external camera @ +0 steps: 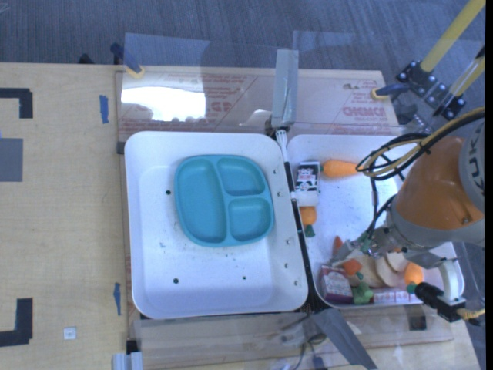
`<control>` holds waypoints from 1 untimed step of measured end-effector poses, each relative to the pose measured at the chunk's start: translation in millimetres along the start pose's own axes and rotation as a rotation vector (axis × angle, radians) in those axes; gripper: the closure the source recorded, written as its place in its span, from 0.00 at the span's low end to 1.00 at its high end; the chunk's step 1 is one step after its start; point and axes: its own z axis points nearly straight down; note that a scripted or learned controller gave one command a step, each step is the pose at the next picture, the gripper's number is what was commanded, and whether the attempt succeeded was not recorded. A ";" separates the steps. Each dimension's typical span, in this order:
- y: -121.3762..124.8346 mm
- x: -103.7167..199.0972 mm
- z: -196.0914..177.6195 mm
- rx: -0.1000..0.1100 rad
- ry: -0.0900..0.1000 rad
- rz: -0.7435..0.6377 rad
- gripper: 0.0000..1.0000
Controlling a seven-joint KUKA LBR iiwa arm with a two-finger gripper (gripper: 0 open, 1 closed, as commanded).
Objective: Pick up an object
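The end effector [368, 247] is seen lowered into the near part of the right bin [339, 206], over a cluster of small toy items [362, 272]. Whether anything is gripped cannot be told, as the wrist hides the tip. An orange carrot-like piece [339, 168] and a small black-and-white box [307, 177] lie at the far side of that bin. A teal divided plate [224, 200] rests in the left bin [146, 230]. No object is seen lifted, so the pick is judged not yet completed.

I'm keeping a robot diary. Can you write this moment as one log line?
arm: low over right bin | hand: among toy pile | grip: unclear | teal plate: left bin | carrot: right bin, far end
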 end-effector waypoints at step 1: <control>2.8 -1.4 -10.5 -0.009 -0.004 0.002 1.00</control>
